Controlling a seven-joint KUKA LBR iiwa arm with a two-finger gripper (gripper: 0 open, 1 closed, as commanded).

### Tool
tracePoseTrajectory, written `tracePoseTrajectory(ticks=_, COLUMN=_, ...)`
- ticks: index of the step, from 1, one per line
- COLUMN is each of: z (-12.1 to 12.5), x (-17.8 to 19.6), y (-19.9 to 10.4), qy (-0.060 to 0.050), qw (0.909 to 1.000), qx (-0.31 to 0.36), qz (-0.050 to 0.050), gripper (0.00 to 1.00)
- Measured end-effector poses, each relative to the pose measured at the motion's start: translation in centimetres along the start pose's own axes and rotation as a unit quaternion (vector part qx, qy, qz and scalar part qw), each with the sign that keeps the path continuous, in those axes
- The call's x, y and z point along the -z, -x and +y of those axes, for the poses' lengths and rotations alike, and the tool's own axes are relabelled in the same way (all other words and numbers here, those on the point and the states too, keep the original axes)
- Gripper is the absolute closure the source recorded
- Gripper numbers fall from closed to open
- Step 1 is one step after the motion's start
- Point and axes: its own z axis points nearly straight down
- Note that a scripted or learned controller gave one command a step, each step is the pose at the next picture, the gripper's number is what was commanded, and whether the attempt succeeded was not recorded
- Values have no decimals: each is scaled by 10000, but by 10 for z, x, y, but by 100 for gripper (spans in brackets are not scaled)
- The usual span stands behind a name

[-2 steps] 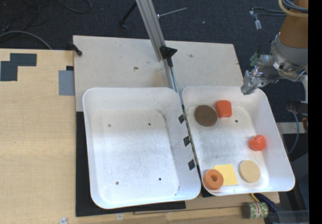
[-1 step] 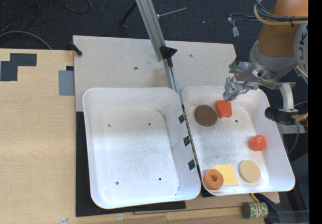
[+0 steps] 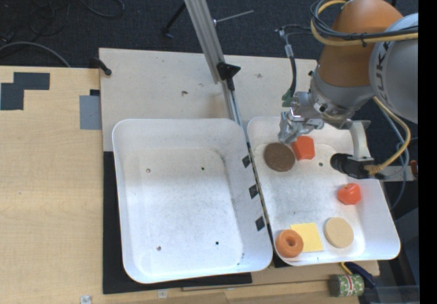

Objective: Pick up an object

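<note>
While the hand (image 3: 295, 133) (grip unclear) hovers, the right bin (image 3: 382, 244) holds a brown disc (image 3: 278, 157) and orange block (image 3: 304, 147).

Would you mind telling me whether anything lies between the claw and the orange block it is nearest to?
Nothing visible does. The claw sits directly beside the orange block, with the brown disc just below it on the other side, not between them.

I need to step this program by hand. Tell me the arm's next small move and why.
Probably a short straight descent. The gripper hangs over the far end of the right bin, with the orange block and the brown disc just beneath it. I cannot tell whether either sits between the fingers, so lower first, then close.
</note>
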Motion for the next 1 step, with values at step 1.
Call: tracePoseTrajectory(ticks=1, z=-1, x=7, y=-56, qy=15, qw=10000, qx=7, qz=-2, gripper=100)
